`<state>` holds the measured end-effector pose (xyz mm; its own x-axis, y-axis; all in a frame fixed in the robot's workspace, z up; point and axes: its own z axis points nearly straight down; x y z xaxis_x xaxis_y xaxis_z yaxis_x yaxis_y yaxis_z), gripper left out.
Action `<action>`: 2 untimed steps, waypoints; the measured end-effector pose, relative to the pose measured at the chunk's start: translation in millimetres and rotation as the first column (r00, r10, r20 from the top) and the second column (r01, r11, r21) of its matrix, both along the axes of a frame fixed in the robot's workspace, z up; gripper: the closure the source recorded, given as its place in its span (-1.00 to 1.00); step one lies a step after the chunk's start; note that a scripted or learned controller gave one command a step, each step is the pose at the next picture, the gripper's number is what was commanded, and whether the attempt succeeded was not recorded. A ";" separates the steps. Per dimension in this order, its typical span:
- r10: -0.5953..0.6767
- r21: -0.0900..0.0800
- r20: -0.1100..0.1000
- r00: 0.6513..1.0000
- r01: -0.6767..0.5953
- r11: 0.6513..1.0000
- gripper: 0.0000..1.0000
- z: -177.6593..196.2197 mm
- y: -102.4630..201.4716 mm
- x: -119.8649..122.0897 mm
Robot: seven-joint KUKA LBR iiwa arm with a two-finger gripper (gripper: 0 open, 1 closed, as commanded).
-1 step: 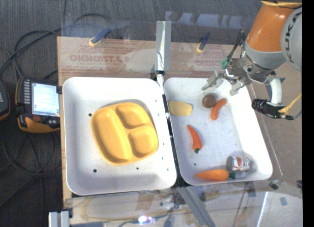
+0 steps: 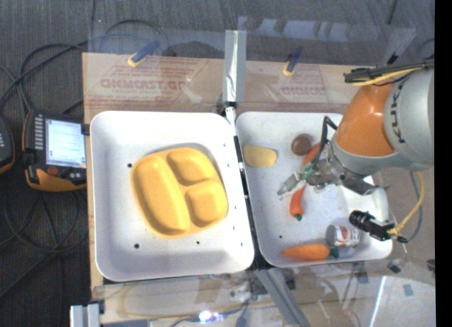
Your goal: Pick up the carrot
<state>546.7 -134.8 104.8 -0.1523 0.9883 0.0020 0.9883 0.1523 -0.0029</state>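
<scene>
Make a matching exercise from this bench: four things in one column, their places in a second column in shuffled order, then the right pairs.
Things:
1. yellow divided tray
2. can
3. brown round piece
4. large carrot

Places:
A. along the near edge of the right bin
B. in the middle of the left bin
C. toward the far side of the right bin, beside the pale yellow piece
D. near right corner of the right bin, lying on its side

Pairs: 1-B, 2-D, 3-C, 4-A
</scene>
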 end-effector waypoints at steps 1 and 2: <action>0.311 -0.002 0.004 0.950 -0.311 0.950 -1.00 71.8 -48.7 17.8; 0.397 0.000 0.002 0.918 -0.397 0.918 -1.00 46.0 -62.3 -63.1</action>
